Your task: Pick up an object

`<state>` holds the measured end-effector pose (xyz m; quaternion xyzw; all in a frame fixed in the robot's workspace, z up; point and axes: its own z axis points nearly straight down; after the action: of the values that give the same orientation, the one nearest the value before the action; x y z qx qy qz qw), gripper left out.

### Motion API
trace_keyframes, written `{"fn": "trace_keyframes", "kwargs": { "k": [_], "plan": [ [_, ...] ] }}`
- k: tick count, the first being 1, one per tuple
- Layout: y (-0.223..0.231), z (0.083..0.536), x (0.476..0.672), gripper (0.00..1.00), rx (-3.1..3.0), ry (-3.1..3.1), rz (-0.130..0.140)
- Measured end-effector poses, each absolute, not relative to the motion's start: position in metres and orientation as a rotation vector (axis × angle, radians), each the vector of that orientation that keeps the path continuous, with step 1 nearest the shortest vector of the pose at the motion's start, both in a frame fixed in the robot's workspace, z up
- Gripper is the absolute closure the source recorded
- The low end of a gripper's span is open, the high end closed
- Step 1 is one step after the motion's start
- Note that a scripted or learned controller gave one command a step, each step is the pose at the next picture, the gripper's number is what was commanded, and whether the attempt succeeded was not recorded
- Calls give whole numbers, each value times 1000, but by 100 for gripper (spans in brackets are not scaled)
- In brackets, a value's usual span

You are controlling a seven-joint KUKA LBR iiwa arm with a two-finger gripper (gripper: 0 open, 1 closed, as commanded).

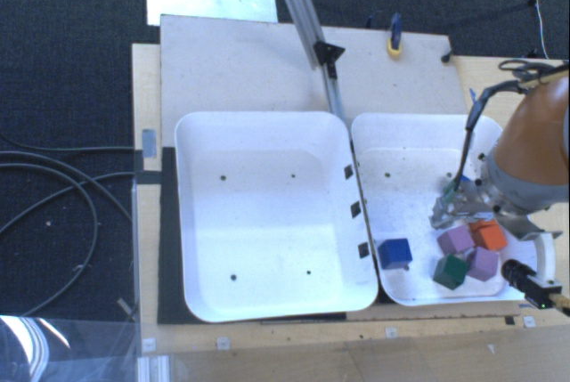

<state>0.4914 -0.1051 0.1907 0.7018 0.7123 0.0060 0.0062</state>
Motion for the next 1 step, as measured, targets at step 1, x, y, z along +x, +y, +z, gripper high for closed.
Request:
{"fn": "trace_keyframes", "kwargs": {
  "k": [1],
  "plan": [
    [-147,88,484,100,2224,2219,0]
  ]
}}
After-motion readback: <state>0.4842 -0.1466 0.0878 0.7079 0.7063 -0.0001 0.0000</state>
